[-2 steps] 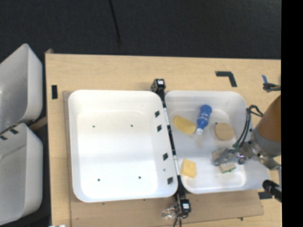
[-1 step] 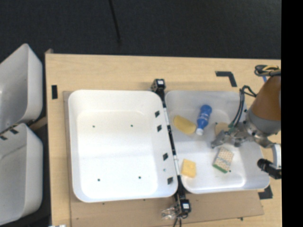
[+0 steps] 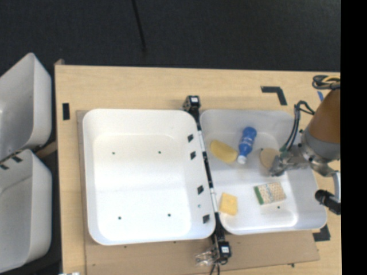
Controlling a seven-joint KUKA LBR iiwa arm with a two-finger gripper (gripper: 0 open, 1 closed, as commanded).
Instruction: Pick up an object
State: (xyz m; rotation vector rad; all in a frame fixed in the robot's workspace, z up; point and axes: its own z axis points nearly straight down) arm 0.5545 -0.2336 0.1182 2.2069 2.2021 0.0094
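Possible pick targets all sit in the right bin: a blue bottle w/ white cap lies tilted near the bin's middle-back, cap end pointing toward the front; just beside it on the left, a rounded yellow piece, soft-looking, sponge-like; nearer the front, a small yellow block, squarish w/ flat faces; to its right a flat rectangular packet w/ green edge and speckled tan print; and a tan round disc, partly hidden under the hand. The hand is down inside the bin over the disc's right edge, metal-grey; can't tell whether it's apart or together, nothing clearly between the tips. The arm comes in from the right, orange band above a grey wrist, cables running alongside. Left bin is smooth white plastic, shallow, rounded corners, black clips along the shared wall. Both bins rest on a light wood-tone desk w/ black corner marks; dark floor behind, white rounded containers at far left.
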